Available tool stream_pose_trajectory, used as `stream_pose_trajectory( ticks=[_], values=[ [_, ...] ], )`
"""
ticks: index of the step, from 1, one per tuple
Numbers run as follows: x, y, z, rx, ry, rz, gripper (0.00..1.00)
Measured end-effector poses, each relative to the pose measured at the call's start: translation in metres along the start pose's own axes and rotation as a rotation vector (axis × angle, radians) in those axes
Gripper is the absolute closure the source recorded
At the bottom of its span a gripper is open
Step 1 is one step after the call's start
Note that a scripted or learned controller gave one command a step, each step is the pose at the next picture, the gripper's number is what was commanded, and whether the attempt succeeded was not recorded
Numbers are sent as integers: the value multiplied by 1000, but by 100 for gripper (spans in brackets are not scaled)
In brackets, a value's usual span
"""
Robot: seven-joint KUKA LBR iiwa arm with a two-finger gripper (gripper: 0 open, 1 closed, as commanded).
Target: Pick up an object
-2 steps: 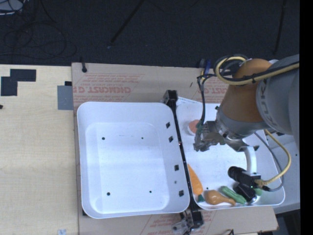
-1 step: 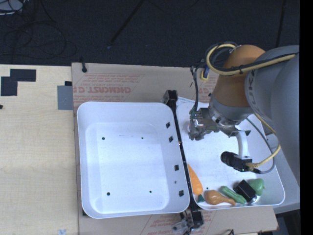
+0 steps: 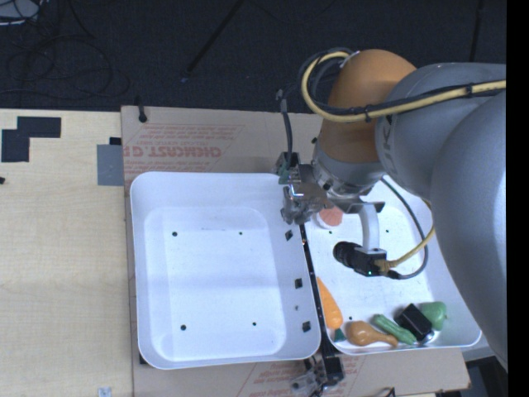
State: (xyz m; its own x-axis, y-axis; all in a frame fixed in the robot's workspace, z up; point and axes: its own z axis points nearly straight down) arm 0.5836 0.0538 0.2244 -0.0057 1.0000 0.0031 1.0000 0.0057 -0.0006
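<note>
You can't tell the hand's [image 3: 331,208] state above the small pinkish-red round object [image 3: 331,217]; it looks light, smooth, best pinched across its middle.

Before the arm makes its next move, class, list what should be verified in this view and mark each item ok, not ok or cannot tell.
1. Objects available in the right bin: ok; carrot, green piece, black block.
2. Hand over the right bin: ok, near its upper left corner.
3. Object held: cannot tell.
4. Pink object reachable: cannot tell, partly hidden by the wrist.
5. Cable clear of objects: ok.
</note>
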Motion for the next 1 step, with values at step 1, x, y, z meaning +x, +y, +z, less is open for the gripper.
stream_pose_trajectory(
  ticks=[1],
  values=[
    [3,-30,40,9,-3,8,100]
  ],
)
